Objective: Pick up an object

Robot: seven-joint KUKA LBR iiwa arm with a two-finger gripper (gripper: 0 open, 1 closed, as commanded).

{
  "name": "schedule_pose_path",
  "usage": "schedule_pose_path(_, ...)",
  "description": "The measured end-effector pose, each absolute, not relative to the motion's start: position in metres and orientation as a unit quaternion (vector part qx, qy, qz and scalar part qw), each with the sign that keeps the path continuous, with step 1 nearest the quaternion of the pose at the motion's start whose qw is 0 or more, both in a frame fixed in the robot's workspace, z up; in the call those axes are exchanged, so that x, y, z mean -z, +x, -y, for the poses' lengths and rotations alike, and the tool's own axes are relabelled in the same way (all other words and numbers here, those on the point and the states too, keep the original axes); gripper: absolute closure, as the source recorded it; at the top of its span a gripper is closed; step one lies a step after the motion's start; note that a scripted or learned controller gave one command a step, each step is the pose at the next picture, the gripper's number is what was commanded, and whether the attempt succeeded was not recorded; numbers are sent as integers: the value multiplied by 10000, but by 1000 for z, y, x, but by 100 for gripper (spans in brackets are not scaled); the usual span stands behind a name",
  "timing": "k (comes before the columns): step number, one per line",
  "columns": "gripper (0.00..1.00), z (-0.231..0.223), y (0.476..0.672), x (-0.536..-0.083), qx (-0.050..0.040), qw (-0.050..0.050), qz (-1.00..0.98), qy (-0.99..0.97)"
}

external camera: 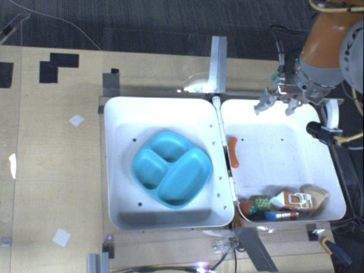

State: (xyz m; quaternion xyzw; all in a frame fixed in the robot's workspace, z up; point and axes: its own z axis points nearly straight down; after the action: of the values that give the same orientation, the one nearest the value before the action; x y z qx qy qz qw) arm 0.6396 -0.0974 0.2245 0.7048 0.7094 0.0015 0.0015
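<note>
The tool (279,103) hovers wide and empty over the right bin's (284,147) far edge, well apart from the carrot (233,152), likely awaiting a target.

Place: a robotics lab or test cell.
Bench: (51,152) pale wood top with black square markers (58,65) stuck on it.
Bins: two white bins, left (119,124) and right (284,147), fixed side by side with metal brackets (218,64).
Arm: (333,38) grey and orange industrial arm at the right.
Cables: (57,16) loose wires across dark carpet (170,10) behind the bench.
</note>
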Motion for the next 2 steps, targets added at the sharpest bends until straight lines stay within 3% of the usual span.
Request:
schedule_pose_path(1, 0, 105, 609, -96, -19, 21, -7494, 6621)
schedule_pose_path(2, 0, 87, 655, -117, -23, 32, -7917, 6109)
